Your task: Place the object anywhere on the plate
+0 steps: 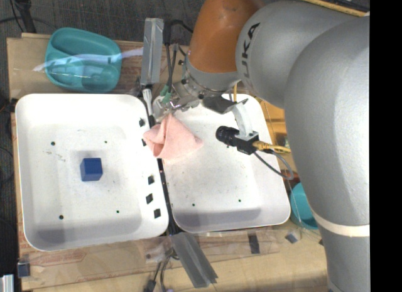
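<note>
A pink cloth [171, 139] hangs in a bunched fold over the divide between the two bins, mostly above the left edge of the right bin [251, 212]. Its top narrows to a point that runs up between the fingers of my gripper [168, 110], which is shut on it just below the orange band of the arm. A small blue cube [92, 169] lies flat in the middle of the left bin [38, 221], well to the left of the gripper.
A teal scoop-shaped container [81, 58] rests on the bench behind the left bin. A black cable fitting [235, 138] and its cable hang over the right bin. The large grey arm [314, 96] covers the right side.
</note>
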{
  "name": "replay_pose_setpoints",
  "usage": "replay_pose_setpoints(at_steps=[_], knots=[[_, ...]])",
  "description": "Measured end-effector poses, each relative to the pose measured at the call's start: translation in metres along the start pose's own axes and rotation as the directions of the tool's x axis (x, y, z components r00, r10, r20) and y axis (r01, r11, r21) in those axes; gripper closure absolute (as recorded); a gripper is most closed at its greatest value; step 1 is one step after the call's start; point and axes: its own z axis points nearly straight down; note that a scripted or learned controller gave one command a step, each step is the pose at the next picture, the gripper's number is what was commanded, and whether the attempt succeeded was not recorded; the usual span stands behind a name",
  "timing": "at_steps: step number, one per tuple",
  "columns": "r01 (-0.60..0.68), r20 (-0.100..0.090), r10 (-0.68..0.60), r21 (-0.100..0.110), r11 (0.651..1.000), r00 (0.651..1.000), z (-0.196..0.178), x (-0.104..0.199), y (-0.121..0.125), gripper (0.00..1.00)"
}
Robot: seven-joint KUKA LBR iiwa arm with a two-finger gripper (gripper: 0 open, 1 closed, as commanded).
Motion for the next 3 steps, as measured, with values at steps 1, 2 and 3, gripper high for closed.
replay_pose_setpoints(at_steps=[1,2,3], knots=[[-0.029,0.001,0.029,0.000,1.000,1.000,0.008,0.054,-0.024,1.00],[-0.193,0.001,0.193,0.002,0.981,0.981,0.035,0.140,-0.056,1.00],[-0.159,0.001,0.159,-0.004,0.987,0.987,0.023,0.004,-0.058,1.00]])
